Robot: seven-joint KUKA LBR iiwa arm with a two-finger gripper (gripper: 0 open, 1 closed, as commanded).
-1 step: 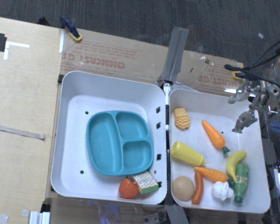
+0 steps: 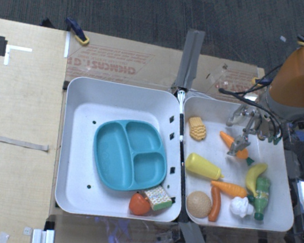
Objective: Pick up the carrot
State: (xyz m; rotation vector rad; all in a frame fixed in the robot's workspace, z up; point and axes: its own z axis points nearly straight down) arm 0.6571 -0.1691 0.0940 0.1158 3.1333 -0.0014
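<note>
Step in hand: approach. My end effector [image 2: 241,142] hovers at the carrot [image 2: 234,146] in the right bin [image 2: 288,185]; grip state I cannot tell. Next: confirm alignment, clamp on, lift.

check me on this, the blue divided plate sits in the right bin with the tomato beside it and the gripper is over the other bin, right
Not quite. The camera view shows the blue divided plate in the left bin, not the right one. The tomato does lie beside it there, and the gripper is over the other bin, the right bin, by a carrot.
</note>
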